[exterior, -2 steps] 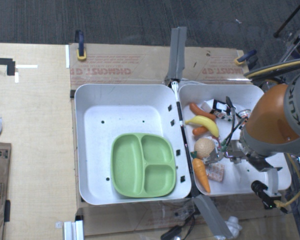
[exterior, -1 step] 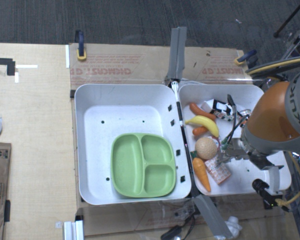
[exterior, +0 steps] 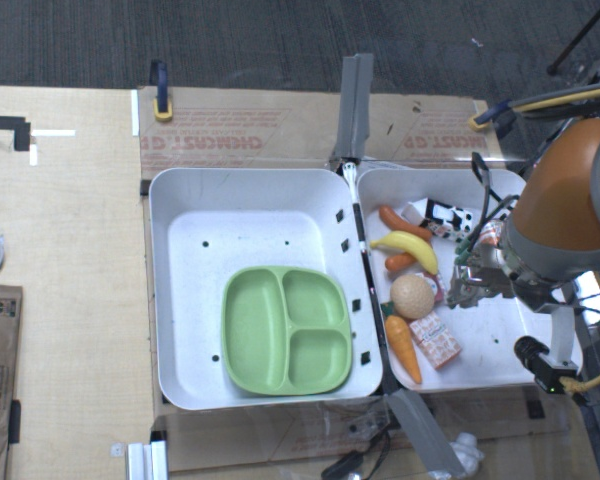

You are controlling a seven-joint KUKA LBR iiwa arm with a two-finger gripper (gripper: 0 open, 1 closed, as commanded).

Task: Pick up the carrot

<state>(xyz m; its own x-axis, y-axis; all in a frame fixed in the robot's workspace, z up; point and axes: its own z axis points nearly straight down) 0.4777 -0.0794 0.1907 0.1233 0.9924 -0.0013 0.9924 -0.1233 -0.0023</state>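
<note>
The carrot is orange and tapered. It lies in the right bin close to the bin's left wall, near the front, with its tip pointing toward the front edge. A beige ball sits just behind it and a small pink-and-white carton touches its right side. My gripper hangs over the middle of the right bin, to the right of the ball and up-right of the carrot, apart from it. Nothing shows between the gripper and the carrot.
Behind the ball lie a yellow banana, a small orange piece, a red sausage-like piece and a black-and-white packet. A green three-part plate sits in the left bin. The arm's grey and orange body overhangs the right bin's right side.
</note>
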